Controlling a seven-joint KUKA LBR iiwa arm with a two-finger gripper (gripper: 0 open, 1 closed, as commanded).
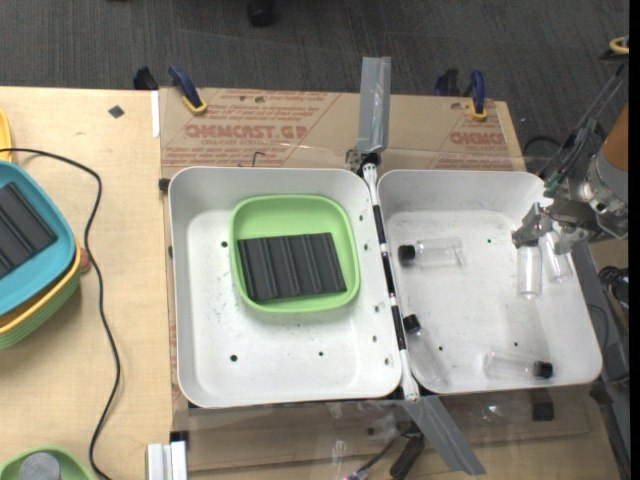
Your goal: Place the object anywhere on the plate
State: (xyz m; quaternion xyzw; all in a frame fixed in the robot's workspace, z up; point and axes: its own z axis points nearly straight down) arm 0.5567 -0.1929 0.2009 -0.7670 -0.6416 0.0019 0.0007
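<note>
A clear vial with a black cap (515, 368) lies in the right bin (470, 193), near its front wall; a second capped vial (430, 255) lies at that bin's far left, well apart from the first; the gripper (541, 236) stands over the right side of the bin, fingers closed on what appears to be a third clear vial (528, 271), hanging upright between them; the green plate (293, 213) sits in the left bin (200, 298), bearing a dark ribbed block (291, 266); stacked coloured plates (35, 258) rest on the bench at far left.
</note>
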